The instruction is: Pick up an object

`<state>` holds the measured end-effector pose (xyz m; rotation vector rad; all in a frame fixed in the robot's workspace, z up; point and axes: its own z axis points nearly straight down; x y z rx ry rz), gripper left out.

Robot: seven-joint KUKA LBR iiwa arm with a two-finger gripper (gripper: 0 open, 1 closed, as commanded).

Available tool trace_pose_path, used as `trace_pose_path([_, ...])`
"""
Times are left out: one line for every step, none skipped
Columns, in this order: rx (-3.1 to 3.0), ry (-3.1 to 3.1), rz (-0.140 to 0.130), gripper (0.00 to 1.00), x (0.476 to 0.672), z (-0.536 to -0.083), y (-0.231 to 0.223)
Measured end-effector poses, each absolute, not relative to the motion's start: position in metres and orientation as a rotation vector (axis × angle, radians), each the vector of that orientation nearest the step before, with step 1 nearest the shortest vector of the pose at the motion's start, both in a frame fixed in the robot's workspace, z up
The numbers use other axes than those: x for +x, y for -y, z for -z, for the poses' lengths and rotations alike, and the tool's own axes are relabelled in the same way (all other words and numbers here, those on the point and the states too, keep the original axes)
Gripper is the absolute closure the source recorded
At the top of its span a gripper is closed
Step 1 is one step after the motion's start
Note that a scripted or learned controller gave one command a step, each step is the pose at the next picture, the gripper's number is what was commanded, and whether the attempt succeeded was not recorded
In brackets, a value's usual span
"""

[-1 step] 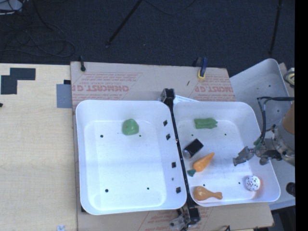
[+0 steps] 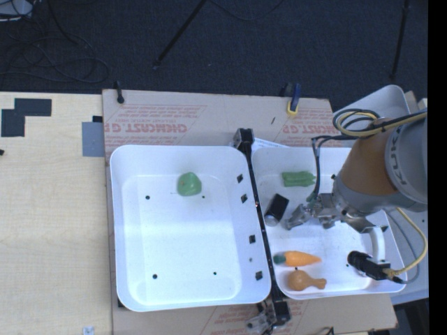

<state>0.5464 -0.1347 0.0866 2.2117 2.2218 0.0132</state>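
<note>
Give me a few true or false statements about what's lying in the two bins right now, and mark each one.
1. A green rounded lump lies in the left bin. True.
2. The toy carrot lies in the left bin. False: it lies in the right bin.
3. The tool hangs over the right bin, beside a small black block. True.
4. The orange gourd-shaped toy sits at the far edge of its bin. False: it lies near the front edge, just below the carrot.
5. A green oblong piece lies in the right bin. True.

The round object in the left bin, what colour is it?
The round object is green, seen in the camera view.
</note>
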Motion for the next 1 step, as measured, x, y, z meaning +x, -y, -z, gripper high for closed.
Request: trace_pose_path([2.226,-2.222,0.001,1.00,0.5401,-0.0977,0.1384])
